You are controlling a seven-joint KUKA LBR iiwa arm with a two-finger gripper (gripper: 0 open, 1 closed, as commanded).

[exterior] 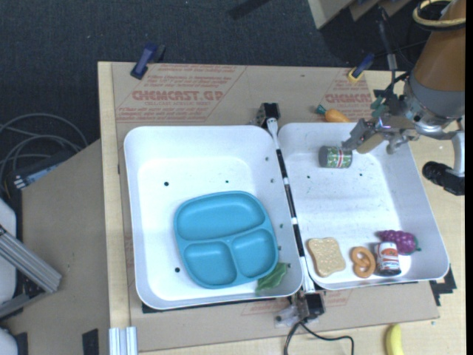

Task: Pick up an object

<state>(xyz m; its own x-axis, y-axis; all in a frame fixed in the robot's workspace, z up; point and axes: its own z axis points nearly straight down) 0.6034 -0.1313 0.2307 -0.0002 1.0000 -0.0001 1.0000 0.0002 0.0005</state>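
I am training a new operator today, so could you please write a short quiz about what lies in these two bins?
1. True or false: the blue divided tray lies in the right bin.
2. Which item lies nearest the gripper? A) slice of bread B) small can C) pretzel
3. Fill in: the bunch of purple grapes lies by the ____ near corner of the right bin.

Key:
1. False; it lies in the left bin.
2. B.
3. Right.
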